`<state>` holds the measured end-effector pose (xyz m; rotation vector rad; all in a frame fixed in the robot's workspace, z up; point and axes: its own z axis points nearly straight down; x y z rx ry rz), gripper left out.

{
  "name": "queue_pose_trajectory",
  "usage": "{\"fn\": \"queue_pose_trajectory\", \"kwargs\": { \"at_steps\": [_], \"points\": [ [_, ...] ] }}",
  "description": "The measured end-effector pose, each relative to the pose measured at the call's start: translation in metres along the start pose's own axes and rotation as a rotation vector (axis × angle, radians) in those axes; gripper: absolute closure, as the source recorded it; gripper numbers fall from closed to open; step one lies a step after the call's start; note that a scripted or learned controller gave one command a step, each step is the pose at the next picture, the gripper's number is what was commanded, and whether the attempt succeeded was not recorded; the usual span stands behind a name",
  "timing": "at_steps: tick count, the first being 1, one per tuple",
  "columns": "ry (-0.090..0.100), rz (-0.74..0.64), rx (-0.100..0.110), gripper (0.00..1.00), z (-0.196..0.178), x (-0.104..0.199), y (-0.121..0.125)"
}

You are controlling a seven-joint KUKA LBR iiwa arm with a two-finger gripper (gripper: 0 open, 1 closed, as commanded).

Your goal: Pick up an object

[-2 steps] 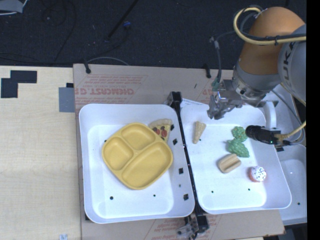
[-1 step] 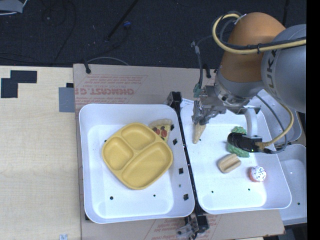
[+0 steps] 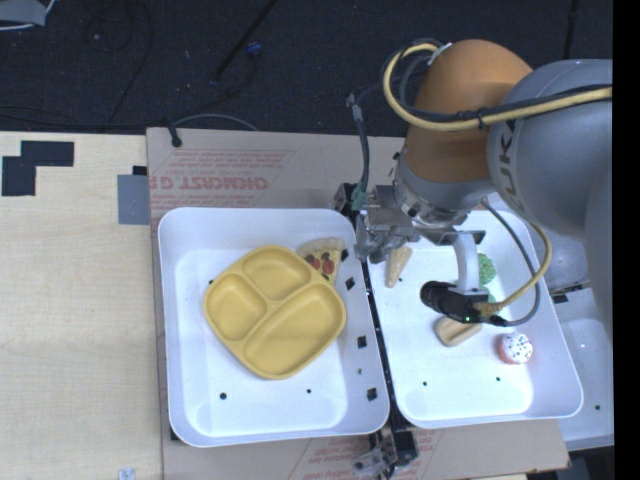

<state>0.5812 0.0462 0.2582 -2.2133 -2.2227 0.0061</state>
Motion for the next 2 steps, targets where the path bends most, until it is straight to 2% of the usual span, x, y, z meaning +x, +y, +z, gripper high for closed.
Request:
{"fn": "queue_pose_trajectory", "kwargs": {
  "at_steps": [1,2],
  "points": [
    [0.000,-0.001,0.000,1.00,0.012,0.046,-0.015],
    [-0.002,0.003,0.002,1.00,0.042,0.064,-0.016]
  ]
}}
